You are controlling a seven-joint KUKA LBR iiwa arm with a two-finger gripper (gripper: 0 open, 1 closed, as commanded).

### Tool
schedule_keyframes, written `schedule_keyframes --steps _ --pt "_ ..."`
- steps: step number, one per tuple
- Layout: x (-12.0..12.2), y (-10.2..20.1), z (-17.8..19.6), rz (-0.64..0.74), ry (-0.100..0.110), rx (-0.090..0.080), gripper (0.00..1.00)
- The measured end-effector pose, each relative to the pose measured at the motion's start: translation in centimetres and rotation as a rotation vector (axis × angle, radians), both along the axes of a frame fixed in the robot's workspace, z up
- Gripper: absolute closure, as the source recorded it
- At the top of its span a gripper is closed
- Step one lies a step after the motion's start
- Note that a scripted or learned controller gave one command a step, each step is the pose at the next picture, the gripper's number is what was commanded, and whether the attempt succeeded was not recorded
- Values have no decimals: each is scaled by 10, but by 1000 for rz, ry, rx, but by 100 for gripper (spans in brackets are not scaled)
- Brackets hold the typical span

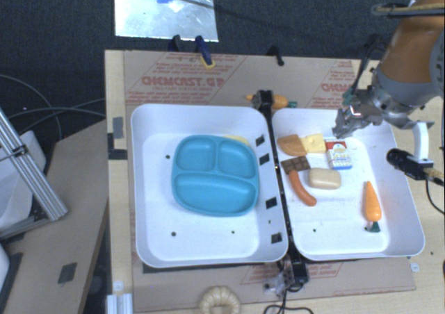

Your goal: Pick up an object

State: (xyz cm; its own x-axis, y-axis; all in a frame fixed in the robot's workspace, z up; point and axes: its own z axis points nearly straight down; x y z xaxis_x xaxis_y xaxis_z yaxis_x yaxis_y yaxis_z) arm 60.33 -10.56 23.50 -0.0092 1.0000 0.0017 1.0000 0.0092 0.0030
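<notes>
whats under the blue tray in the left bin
A pale yellow object peeks out at the far edge of the blue divided tray in the left bin. Most of it is covered, so it can't be identified.

The arm (410, 62) is cut off by the picture's right edge, so its upper links are out of sight. The gripper (342, 127) at the right bin's (400, 236) far edge is too small and blurred to read. A yellow thing (238, 139) lies mostly hidden behind the blue tray's (214, 175) far rim. The pale ring (220, 301) at the bench's (174, 73) near edge is cropped below.
</notes>
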Motion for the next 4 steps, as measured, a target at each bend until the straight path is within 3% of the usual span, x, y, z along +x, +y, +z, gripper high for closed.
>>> schedule_keyframes --steps 2,3,4 --pt "-36 101 -11 0 4 0 100" --pt "-47 125 -1 -1 2 0 100" --pt "-48 118 -5 -8 2 -2 100"
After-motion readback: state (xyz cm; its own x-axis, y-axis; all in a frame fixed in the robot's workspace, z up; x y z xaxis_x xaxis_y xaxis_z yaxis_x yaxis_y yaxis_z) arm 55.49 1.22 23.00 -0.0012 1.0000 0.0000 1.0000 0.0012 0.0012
